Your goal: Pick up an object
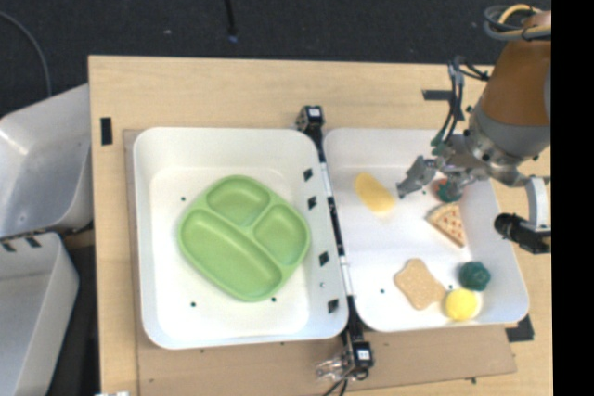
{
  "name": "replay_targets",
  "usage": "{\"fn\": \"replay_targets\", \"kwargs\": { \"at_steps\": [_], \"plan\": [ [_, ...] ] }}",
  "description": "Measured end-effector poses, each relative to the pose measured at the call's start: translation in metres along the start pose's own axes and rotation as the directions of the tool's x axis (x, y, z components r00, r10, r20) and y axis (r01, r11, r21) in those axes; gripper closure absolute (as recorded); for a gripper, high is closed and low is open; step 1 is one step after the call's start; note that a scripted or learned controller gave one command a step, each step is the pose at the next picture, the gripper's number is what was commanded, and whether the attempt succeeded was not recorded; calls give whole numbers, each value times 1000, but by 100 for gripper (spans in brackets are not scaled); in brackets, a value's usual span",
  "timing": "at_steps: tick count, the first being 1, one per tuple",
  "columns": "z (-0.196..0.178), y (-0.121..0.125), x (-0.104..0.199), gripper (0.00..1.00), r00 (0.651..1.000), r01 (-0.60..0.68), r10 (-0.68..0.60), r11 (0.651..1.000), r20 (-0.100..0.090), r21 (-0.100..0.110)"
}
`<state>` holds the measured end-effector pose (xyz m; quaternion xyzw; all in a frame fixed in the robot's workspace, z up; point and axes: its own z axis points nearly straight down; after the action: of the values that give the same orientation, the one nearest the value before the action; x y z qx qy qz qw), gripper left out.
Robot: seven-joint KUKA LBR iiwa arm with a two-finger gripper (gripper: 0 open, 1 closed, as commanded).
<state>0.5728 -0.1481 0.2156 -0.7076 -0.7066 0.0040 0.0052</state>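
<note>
The hand [429, 178] is hovering in the right bin [364, 311], beside the yellow piece [375, 194]. I cannot tell its state. A green divided plate [243, 237] is lying in the left bin [148, 311].

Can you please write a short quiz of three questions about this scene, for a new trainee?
1. True or false: the green divided plate lies in the same bin as the yellow oval piece.
2. Which thing lies nearest the gripper? A) the yellow ball B) the yellow oval piece C) the tan bread slice
3. Fill the gap: the dark green piece lies just above the yellow ____ in the camera view.

Key:
1. False. The plate is in the left bin; the oval piece is in the right bin.
2. B.
3. ball.
</note>
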Motion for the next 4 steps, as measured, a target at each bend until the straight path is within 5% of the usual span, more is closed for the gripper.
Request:
{"fn": "replay_targets", "kwargs": {
  "at_steps": [1, 3, 4],
  "plan": [
    [-8, 3, 0, 0, 1000, 3, -3, 1000, 2, -14],
    [113, 3, -5, 0, 1000, 0, 0, 1000, 3, -9],
    [115, 3, -6, 0, 1000, -2, 2, 1000, 2, -12]
  ]
}}
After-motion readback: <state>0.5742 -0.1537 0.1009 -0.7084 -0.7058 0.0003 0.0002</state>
